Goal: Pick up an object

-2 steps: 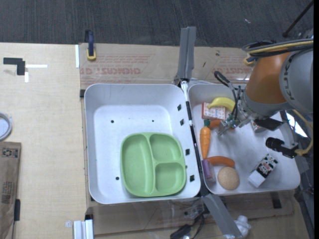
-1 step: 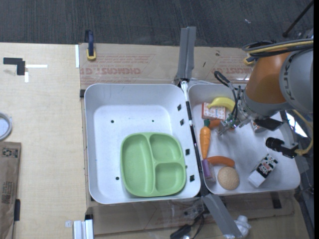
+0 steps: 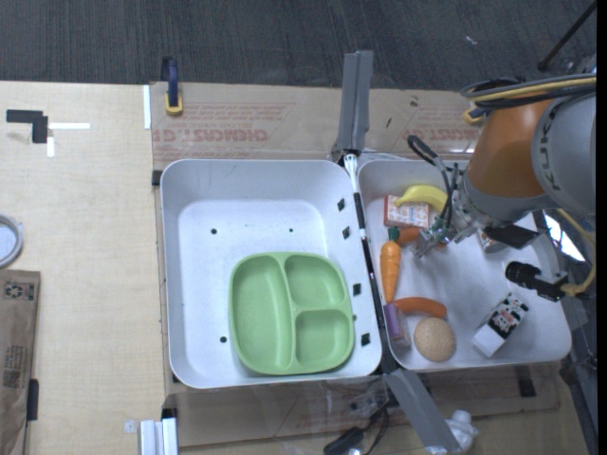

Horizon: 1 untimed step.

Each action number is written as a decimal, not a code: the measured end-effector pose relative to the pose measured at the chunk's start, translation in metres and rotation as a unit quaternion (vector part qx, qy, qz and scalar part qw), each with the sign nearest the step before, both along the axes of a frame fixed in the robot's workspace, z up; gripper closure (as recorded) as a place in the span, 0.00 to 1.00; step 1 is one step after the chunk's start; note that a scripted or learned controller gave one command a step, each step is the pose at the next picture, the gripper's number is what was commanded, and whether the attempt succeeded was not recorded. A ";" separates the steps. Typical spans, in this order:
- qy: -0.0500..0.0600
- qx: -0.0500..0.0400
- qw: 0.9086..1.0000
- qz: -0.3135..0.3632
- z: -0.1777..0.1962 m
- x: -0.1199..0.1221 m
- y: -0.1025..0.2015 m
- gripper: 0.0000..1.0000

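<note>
Two shallow white bins sit side by side, and the seven loose things all lie in the right bin [image 3: 465, 282]. Nearest, at its front edge, rests one round, matt beige ball-like thing [image 3: 435, 339]; what it is cannot be made out. To its right lies one small white carton [image 3: 501, 325] with black patches, tilted, its print too small to read. Just behind the ball lies one smooth orange-red sausage-shaped piece [image 3: 419, 305], and one slim purple stick [image 3: 392, 322] runs along the bin's left wall, partly hidden by the rim. The left bin [image 3: 256, 192] holds one pale green plastic plate [image 3: 289, 311], rounded at the corners and divided into three compartments. Further back in the right bin, one orange carrot [image 3: 390, 265] stands lengthwise beside the left wall, its green tip pointing away. The gripper [image 3: 432, 238] hangs low just beside the carrot's far end; whether it is spread or closed cannot be told, and nothing is seen clamped in it. Behind it lie one red-and-white packet [image 3: 408, 214] and one yellow banana [image 3: 423, 196], touching. The grey and orange arm [image 3: 517, 154] covers the bin's far right corner
</note>
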<state>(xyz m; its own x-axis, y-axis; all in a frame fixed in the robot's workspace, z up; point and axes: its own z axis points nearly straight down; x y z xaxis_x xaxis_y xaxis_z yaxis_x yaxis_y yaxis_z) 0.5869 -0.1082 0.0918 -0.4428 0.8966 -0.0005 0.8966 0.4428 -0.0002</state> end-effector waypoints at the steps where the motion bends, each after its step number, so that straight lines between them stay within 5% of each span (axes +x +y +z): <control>1: 0.000 0.000 1.000 0.000 0.000 0.000 0.000 0.00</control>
<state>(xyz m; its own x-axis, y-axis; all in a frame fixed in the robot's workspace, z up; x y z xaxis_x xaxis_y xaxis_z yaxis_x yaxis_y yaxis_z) 0.5869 -0.1082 0.0918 -0.4428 0.8966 -0.0005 0.8966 0.4428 -0.0002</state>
